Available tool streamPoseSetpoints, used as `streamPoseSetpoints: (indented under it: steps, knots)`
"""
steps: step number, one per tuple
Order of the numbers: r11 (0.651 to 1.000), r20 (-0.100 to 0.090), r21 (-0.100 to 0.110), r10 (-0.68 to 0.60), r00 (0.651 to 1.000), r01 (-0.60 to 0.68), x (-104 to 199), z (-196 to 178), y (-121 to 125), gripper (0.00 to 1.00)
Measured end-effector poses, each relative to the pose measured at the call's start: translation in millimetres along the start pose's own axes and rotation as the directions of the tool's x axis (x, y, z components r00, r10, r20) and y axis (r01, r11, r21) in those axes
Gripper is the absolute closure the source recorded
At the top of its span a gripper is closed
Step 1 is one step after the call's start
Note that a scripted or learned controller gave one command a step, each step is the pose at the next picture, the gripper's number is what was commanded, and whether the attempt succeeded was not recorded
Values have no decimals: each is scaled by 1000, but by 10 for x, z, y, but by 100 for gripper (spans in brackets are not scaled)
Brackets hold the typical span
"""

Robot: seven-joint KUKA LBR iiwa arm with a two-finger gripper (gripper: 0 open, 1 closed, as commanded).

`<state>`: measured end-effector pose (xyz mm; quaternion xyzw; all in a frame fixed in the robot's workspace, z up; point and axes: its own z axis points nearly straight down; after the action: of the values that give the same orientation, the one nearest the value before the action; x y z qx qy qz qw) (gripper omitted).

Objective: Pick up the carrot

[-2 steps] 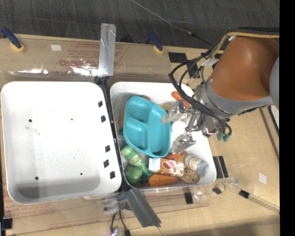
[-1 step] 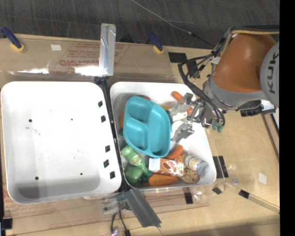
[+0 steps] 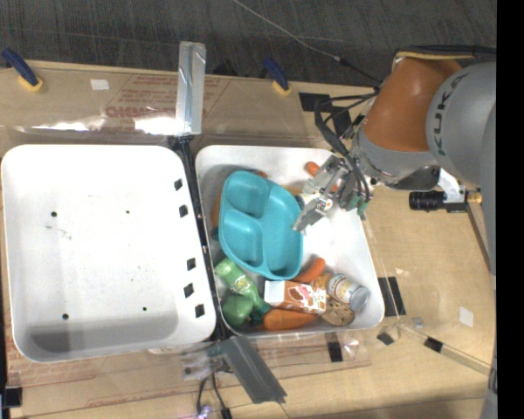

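The arm (image 3: 419, 120) reaches in over the right bin (image 3: 360, 243), its orange band above the grey wrist sitting near that bin's upper right corner. The claw (image 3: 314, 208) hangs low over the upper right part of the right bin, just at the right edge of the teal divided tray (image 3: 258, 230). Whether its fingers are apart or together cannot be told; they blur against the white bin floor and the cables around the wrist. Nothing is seen held between them.

The teal divided tray lies tilted in the middle of the right bin, its compartments facing up. The carrot (image 3: 288, 319) lies along the lower wall of the right bin, below the tray and well apart from the claw. Just above the carrot sits a small carton (image 3: 304, 297) with a red and white label, and an orange piece (image 3: 313, 270) pokes out between the carton and the tray's lower right corner. To the right of the carton lies a tin can (image 3: 348, 293) on its side. To the left of the carrot, in the bin's lower left corner, sit a green bell pepper (image 3: 237, 307) and a paler green vegetable (image 3: 228, 273) above it, touching the tray's lower left edge. A small orange item (image 3: 311, 168) lies near the bin's upper wall, just beside the wrist.

The left bin (image 3: 87, 251) stands beside the right bin on the table (image 3: 428, 269).
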<state>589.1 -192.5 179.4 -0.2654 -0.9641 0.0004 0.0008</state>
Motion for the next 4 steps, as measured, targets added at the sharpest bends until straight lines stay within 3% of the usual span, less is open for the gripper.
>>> streamPoseSetpoints:
  steps: [1, 2, 3, 4]
  knots:
    - [952, 4, -3, 307, 952, -307, -297, 847, -31, 0]
    - [955, 10, -5, 297, 955, -297, -313, 725, -5, 100]
    - [997, 6, -3, -80, 997, 80, -224, 152, 381, 100]
    - [968, 4, -1, -250, 968, 250, -54, -616, 771, 100]
